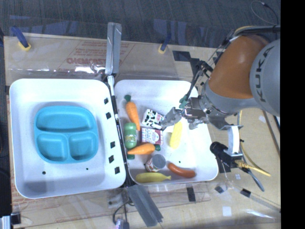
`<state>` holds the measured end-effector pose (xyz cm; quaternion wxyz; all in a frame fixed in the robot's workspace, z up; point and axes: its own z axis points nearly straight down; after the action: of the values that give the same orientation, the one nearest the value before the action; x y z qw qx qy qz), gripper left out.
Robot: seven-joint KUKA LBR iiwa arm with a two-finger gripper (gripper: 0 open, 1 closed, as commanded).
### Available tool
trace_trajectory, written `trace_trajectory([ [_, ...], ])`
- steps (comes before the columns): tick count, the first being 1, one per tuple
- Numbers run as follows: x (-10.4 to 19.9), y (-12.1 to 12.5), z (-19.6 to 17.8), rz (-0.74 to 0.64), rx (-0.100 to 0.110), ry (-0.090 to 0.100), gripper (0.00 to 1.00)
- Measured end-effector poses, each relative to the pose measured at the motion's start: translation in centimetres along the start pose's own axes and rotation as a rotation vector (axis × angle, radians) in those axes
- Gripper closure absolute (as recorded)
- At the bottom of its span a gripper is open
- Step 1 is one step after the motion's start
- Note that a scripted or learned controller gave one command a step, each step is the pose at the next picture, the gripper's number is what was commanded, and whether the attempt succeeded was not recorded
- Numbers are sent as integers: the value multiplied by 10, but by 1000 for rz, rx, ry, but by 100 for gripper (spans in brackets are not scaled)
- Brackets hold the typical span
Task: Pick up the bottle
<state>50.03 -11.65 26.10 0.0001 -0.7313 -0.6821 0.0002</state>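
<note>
The bottle [130, 133] is small and green with a pale label. It lies in the right bin [200, 92] against the left wall, between two carrots. My gripper [180, 121] hangs over the middle of that bin, well to the right of the bottle and just above a yellow piece of fruit [176, 136]. Its fingers stand open and hold nothing. A cow-patterned carton [152, 119] lies between the gripper and the bottle.
The right bin also holds an upper carrot [132, 111], a lower carrot [141, 149], a pink carton [151, 136], a can [156, 162], a sausage [181, 170] and a banana [152, 177]. A blue divided tray [66, 132] lies in the left bin [24, 175].
</note>
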Motion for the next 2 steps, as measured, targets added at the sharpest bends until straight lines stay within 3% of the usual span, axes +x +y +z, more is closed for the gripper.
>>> trace_trajectory([
  [1,18,-20,93,-186,3,1,0],
  [2,10,-26,151,5,6,2,0],
])
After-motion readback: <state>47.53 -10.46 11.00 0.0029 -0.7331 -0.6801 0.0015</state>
